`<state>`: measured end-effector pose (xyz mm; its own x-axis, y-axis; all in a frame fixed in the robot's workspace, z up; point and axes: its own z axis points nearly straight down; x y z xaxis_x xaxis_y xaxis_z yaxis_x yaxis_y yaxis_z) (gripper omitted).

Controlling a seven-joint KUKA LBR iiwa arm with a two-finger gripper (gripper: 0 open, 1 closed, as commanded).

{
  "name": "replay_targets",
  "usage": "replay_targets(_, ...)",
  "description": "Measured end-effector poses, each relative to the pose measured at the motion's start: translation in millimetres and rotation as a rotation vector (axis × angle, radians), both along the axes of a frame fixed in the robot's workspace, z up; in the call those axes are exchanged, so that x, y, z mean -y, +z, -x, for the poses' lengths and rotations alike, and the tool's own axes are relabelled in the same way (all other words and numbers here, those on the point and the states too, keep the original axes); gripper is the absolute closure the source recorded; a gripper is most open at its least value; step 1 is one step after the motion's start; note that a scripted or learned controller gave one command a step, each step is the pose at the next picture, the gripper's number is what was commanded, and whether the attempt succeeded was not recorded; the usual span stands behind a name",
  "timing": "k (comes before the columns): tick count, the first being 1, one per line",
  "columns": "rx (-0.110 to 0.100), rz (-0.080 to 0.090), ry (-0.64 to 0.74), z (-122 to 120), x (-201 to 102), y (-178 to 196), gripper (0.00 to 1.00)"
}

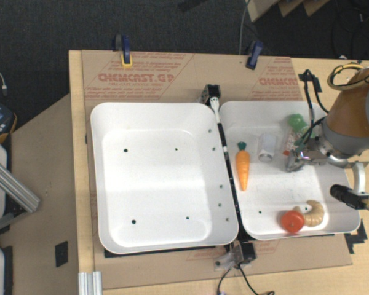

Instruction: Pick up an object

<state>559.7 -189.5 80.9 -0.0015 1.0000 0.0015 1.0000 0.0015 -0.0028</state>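
An orange carrot (242, 169) with a green top lies in the right bin (264, 217) close to its left wall. A small clear cup (267, 147) sits just right of the carrot. At the bin's back is a green object (296, 121). A red tomato-like ball (291, 221) and a tan curved piece (315, 214) rest together at the front. My gripper (294, 159) hangs low over the bin's right half, between the clear cup and the arm's orange band (350, 112), just below the green object. I see nothing held in it.
The left bin (111, 214) lies beside the right one, with a black divider strip (226, 158) between them. Both stand on a cardboard sheet (172, 66) held by clamps (124, 48) at the back. Cables (310, 91) trail near the arm.
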Motion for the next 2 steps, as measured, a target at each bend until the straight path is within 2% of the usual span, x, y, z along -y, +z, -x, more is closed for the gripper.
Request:
replay_targets(1,-0.003,-0.002,-0.003,55.8,-18.0,3.3,1.0)
replay_targets(2,0.002,0.001,-0.002,53.3,-16.9,3.5,0.0)
